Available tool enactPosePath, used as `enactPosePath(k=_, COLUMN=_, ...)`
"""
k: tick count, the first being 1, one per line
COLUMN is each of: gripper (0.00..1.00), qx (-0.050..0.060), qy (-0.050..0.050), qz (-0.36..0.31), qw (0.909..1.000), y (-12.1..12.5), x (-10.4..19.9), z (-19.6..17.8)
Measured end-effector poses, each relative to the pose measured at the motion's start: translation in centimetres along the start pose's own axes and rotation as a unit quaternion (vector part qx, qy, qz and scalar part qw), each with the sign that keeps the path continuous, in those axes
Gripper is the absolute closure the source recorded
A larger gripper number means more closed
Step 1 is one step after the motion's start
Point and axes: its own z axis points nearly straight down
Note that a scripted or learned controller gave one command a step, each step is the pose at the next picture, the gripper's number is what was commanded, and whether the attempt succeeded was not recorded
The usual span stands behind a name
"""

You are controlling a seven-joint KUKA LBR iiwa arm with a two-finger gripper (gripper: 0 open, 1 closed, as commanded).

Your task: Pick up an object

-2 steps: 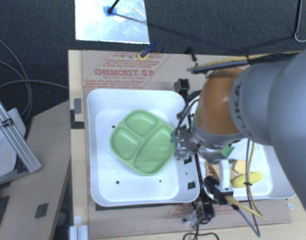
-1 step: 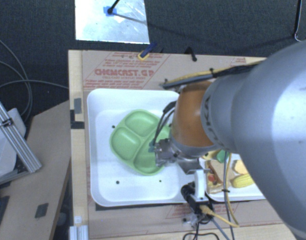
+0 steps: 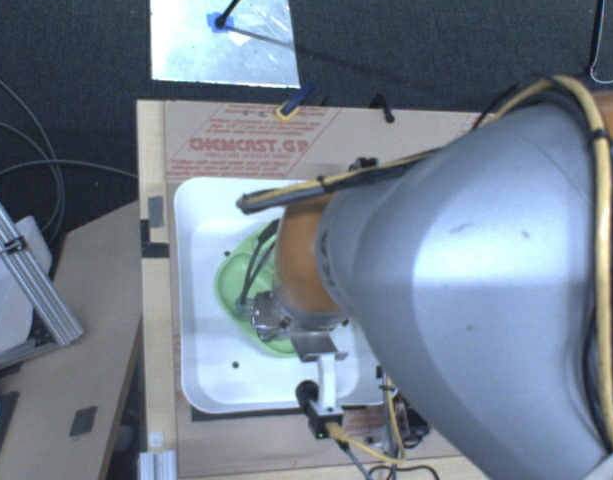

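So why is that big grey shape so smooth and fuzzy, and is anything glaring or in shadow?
In the camera view, the grey robot arm sits close to the lens, so it looks soft and oversized; the shiny silver sheet at the top catches glare; the shallow white bin is evenly lit, with the arm shading the translucent green object beneath its wrist.

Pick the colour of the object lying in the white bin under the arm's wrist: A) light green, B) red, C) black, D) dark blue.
A: the object showing beside the orange band in the white bin is light green, partly covered by the arm.
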Motion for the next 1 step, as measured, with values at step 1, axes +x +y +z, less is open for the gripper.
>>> enactPosePath(k=1, gripper=1.0, qx=-0.005, qy=0.005, qz=-0.002, qw=1.0, y=7.8, x=3.45, z=-16.18)
